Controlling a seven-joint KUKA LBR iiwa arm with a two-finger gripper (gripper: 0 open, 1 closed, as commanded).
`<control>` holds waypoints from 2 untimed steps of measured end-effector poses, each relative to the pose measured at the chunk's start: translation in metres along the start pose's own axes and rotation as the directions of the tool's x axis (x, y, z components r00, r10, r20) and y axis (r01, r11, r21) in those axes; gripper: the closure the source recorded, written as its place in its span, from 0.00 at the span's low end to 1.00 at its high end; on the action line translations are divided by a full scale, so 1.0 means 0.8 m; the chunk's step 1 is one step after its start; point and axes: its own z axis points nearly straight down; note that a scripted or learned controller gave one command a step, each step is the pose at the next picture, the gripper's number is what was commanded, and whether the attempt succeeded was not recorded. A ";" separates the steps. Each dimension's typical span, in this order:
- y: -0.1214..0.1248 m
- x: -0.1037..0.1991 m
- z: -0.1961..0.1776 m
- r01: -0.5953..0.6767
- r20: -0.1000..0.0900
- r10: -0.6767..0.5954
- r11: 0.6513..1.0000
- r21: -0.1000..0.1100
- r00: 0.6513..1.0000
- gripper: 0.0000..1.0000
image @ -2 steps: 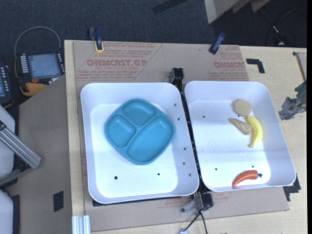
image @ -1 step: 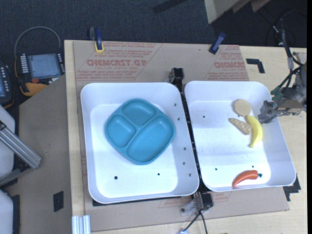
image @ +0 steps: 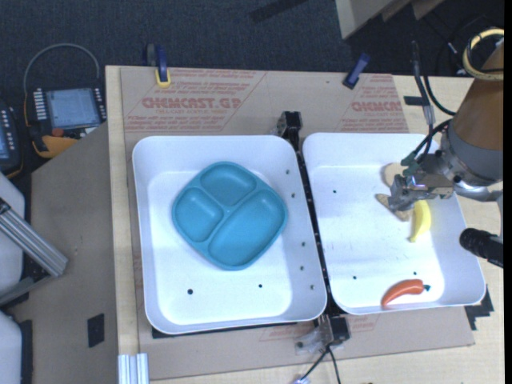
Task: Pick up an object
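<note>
**Gripper low over the right bin, beside the banana**

The grey arm with its orange band (image: 482, 118) reaches in from the right and ends in a metal two-finger gripper (image: 404, 200) held low inside the right shallow white plastic bin (image: 360, 238). The fingers (image: 398, 202) point down toward the bin floor near its upper right part; how far apart they stand cannot be told from this angle, and nothing can be seen clamped between them.

A small yellow plastic banana (image: 419, 221) lies just beside the fingers, on their lower right, its upper end touching or hidden under the gripper body; which of the two is unclear. Farther toward the near edge of the same bin lies an orange-red plastic chilli pepper with a dark green stem (image: 402, 291), well apart from the gripper.

The left shallow white plastic bin (image: 160, 294) holds a turquoise plastic plate divided into three compartments (image: 230, 214), lying flat near the bin's middle. Both bins sit side by side, touching, on a worktop covered with brown printed cardboard (image: 200, 94).
</note>
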 end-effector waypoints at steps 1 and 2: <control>0.007 0.063 0.022 -0.003 0.001 0.003 1.000 -0.001 1.000 1.00; 0.013 0.128 0.024 0.001 0.001 -0.001 1.000 -0.004 1.000 1.00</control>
